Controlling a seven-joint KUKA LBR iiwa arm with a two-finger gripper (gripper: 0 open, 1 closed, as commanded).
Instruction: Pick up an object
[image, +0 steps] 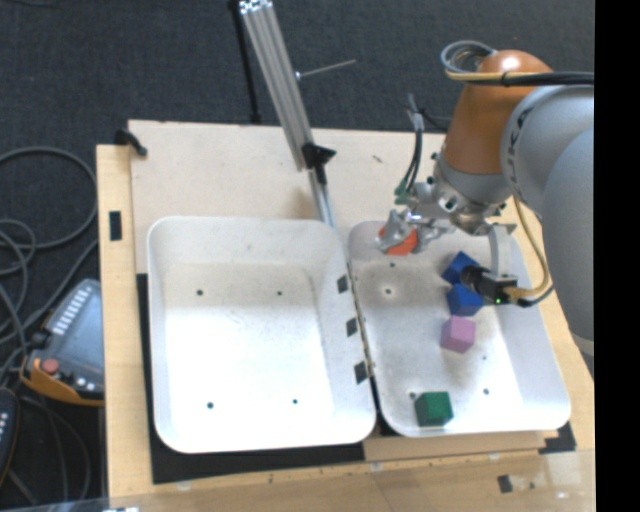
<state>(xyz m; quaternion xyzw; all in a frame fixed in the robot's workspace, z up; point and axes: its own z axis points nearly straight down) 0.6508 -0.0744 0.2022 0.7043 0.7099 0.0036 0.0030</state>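
Gripper (400, 235) sat over the right bin's (520, 395) far corner, pinching a small orange object (398, 243). It looked light and rigid; taking it across its middle seemed safest.

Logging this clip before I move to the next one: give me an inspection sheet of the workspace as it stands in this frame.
Surface: light wooden bench bearing two shallow white bins, left bin and right bin, side by side.
Job's things: in the right bin, blue blocks, a pink block, a green block; an orange-red object at the bin's far end, under the gripper.
Clutter: nothing seen.
Grippers: gripper low over the right bin's far end, at the orange-red object; finger state cannot be told.
Cables: a cable along the arm; loose cables on the floor at left.
Surroundings: dark carpet, slanted aluminium post, handheld pendant at left.
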